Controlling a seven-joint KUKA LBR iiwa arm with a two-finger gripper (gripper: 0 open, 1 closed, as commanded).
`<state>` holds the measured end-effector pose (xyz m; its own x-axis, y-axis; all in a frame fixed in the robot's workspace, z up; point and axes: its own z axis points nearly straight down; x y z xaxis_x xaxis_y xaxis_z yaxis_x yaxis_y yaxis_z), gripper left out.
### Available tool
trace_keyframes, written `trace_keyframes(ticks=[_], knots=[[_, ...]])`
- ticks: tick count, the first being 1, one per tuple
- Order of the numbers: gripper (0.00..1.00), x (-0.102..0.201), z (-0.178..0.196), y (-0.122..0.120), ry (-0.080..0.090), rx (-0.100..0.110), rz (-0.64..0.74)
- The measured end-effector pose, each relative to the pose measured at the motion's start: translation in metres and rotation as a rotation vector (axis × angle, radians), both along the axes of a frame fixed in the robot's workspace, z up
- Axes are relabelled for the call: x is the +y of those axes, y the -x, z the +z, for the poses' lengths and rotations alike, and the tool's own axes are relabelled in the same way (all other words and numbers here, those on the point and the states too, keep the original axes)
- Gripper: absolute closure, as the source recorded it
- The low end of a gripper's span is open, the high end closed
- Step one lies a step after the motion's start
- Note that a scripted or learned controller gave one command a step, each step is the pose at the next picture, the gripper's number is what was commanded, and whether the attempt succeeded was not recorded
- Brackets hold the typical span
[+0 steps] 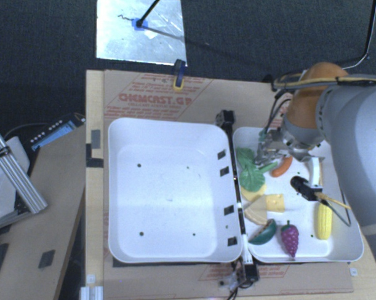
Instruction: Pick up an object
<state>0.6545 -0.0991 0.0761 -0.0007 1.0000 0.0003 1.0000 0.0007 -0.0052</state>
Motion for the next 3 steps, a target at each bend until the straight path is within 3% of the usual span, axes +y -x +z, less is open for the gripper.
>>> trace_keyframes(ticks=[1,2,3], knots=[[1.00,0.041,0.147,-0.017,0.000,-0.020,0.008],[1.00,0.082,0.283,-0.016,-0.001,-0.025,0.009],[1.00,0.090,0.471,-0.013,0.001,-0.027,0.006]])
